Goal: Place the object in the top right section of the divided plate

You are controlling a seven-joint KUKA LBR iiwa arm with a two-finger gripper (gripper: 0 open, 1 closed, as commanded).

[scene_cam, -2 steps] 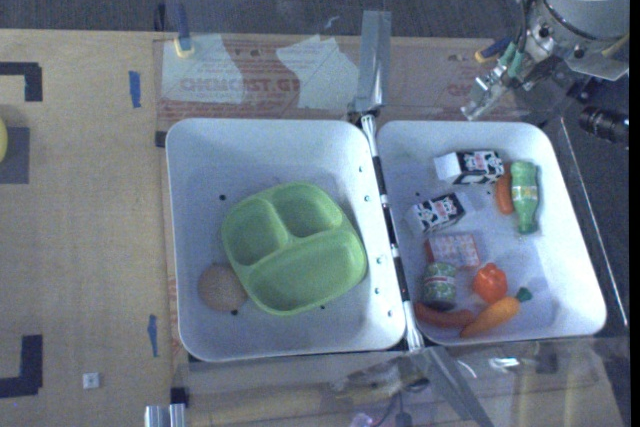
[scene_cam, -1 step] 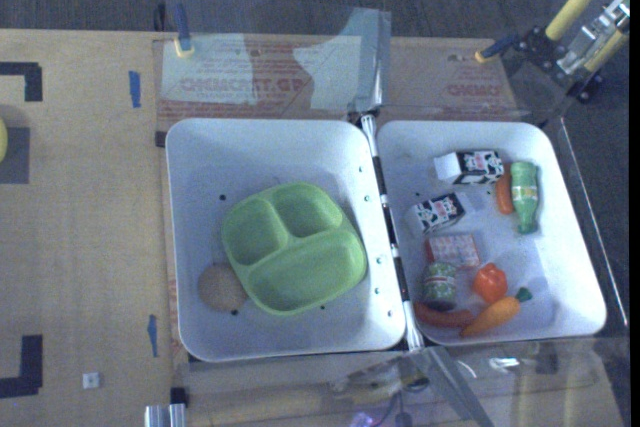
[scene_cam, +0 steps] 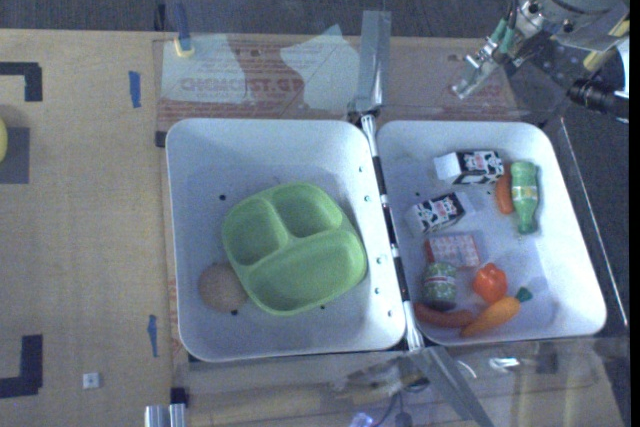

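Camera view: claw (scene_cam: pixel 478 67) hanging beyond the right bin's (scene_cam: pixel 570 215) far edge, holding nothing; finger state unclear. Toys lying in the right bin, green divided plate (scene_cam: pixel 293 247) in the left. Pick one isolated toy, descend vertically.

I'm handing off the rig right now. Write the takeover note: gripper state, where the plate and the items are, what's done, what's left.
Gripper: raised above the bench behind the right bin, holding nothing; whether the jaws are open cannot be told.
Divided plate: green, in the left bin, all three sections bare. A round tan item lies against its lower left edge.
Right bin: two milk cartons, green bottle, pink packet, can, red pepper, carrot, among others.
Done: nothing placed yet.
Left: pick an object and set it in the plate's top right section.
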